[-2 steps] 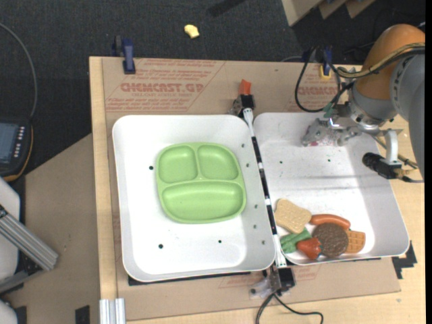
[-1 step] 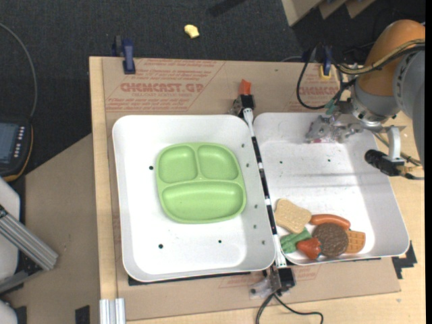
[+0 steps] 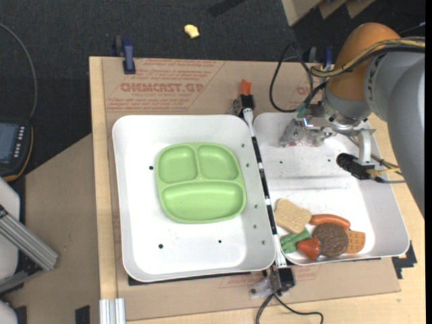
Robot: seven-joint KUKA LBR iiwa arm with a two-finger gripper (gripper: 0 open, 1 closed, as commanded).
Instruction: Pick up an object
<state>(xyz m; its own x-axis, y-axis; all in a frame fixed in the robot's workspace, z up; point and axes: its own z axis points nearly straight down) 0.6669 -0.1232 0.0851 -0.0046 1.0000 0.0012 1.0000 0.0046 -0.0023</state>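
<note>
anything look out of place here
Yes: a small yellow piece lies on the dark floor beyond the bench, away from the toy food piled in the right bin. Nothing else stands out.

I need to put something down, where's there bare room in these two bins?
Left bin: a bare white band rings the green divided plate, widest along the near edge. Right bin: bare floor in the middle, between the gripper at the far end and the toy food crowding the near corner.
</note>
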